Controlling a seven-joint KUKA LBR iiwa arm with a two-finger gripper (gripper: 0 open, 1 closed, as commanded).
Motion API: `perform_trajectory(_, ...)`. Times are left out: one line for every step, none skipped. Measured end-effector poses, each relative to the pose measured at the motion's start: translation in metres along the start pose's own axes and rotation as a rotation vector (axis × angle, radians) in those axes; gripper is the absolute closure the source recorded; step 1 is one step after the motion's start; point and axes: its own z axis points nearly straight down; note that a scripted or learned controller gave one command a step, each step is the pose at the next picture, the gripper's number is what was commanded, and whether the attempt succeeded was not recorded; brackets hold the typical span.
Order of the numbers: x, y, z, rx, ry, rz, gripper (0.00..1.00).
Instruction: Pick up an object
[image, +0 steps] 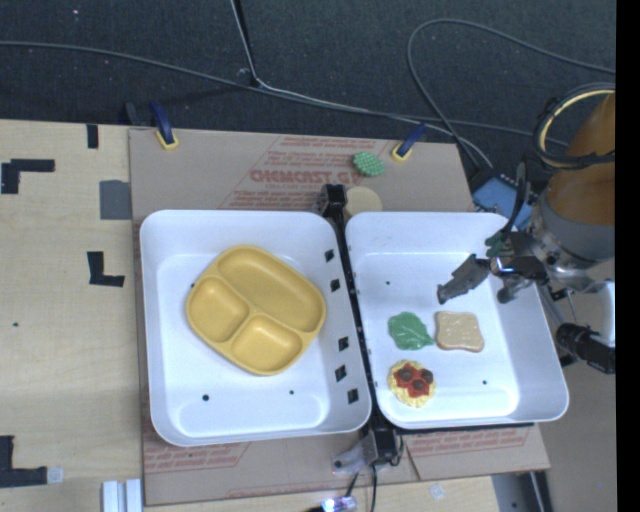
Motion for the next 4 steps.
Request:
perform_trajectory(0.007, 0.007, 0.050, 0.004, 0.000, 0.000, 0.00)
perform_trajectory(0.017, 0.002, 0.102, 0.005, 0.001, 0.000, 0.00)
perform_trajectory(0.009, 0.005, 0.161, 0.006, 0.000, 0.001, 0.00)
perform_trajectory(0.010, 0.007, 0.147, 0.002, 0.001, -0.001, 1.00)
